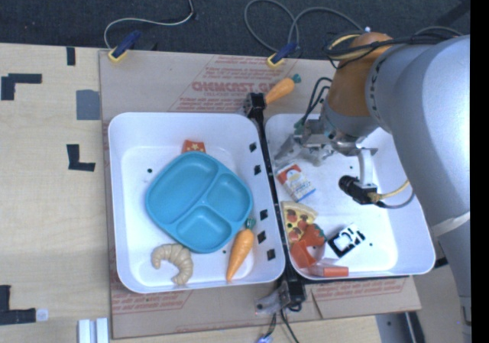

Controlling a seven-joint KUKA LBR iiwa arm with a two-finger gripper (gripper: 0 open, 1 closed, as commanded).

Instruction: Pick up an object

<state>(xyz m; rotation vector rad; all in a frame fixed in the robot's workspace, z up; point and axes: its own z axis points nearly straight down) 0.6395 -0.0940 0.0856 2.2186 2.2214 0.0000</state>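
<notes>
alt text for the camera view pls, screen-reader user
A grey arm's gripper hangs over the right bin, above a small carton, pizza slice and black block. The left bin holds a blue divided plate, croissant and carrot.

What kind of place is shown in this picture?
Probably a robotics lab test bench: two shallow white plastic bins hold toy food such as a plastic orange carrot, a grey robot arm reaches in, and cables trail behind.

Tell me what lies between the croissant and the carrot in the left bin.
In the camera view, bare white bin floor separates croissant and carrot; the blue tray's lower edge sits just above.
</notes>
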